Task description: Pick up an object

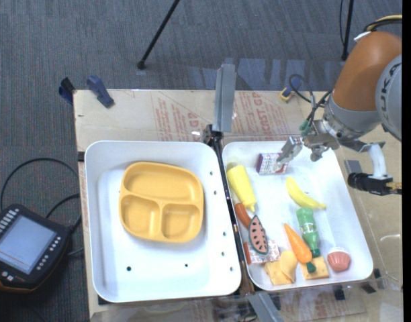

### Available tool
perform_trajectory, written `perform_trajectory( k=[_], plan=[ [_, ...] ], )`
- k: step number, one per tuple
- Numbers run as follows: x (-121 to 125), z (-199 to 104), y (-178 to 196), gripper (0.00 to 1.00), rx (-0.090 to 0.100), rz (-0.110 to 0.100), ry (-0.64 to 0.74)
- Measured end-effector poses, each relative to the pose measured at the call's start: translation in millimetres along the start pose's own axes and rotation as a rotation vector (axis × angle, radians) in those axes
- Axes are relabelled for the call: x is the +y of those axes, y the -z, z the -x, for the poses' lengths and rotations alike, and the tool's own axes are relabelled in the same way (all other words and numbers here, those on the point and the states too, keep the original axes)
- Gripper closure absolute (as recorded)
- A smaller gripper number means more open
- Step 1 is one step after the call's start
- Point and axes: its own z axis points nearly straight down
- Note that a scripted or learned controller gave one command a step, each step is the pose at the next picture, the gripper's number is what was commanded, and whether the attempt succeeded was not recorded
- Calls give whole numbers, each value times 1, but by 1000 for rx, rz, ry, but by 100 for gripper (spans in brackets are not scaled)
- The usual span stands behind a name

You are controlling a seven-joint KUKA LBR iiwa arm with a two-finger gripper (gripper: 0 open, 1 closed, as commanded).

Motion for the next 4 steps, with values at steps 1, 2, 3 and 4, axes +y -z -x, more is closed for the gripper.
perform_trajectory(
  k=[1, 2, 3, 4],
  plan=[
    [-21, 41, -106, 0, 5, -10, 123],
    [-17, 42, -89, 100, 1, 2, 121],
    [-18, 42, -90, 0, 2, 0, 121],
    [-43, 66, -111, 0, 3, -1, 95]
  ],
)
